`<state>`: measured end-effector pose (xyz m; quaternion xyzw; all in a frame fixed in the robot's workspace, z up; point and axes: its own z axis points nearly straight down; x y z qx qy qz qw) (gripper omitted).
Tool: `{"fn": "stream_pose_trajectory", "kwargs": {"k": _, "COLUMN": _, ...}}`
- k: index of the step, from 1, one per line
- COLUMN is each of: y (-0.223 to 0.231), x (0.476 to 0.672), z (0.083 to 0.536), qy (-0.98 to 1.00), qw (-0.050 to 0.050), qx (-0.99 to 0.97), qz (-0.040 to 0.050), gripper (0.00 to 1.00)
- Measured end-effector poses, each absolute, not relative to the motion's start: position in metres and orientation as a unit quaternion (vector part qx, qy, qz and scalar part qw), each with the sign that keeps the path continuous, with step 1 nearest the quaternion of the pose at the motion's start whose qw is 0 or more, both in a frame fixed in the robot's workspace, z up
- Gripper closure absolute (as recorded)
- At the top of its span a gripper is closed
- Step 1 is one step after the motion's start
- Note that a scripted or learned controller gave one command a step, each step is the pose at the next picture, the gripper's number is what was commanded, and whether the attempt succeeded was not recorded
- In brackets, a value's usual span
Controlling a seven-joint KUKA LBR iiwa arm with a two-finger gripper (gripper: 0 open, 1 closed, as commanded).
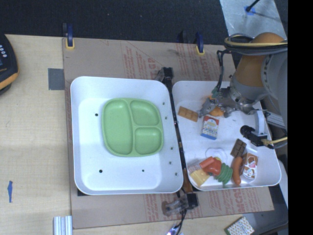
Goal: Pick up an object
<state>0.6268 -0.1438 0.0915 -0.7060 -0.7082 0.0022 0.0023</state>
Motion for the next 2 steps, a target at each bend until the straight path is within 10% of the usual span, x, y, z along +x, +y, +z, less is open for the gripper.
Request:
{"fn": "stream_pose_trajectory", "kwargs": {"k": 1, "y": -0.112, "x": 0.658, "z": 0.094, "qy": -0.710, "qw": 0.000, "qx": -0.704, "qz": -0.0002, "gripper": 0.00}}
{"fn": "stream_pose_trajectory", "kwargs": {"k": 2, "y": -0.114, "x": 0.656, "z": 0.104, "qy": -0.710, "qw": 0.001, "qx": -0.704, "qz": 0.0020, "gripper": 1.00}}
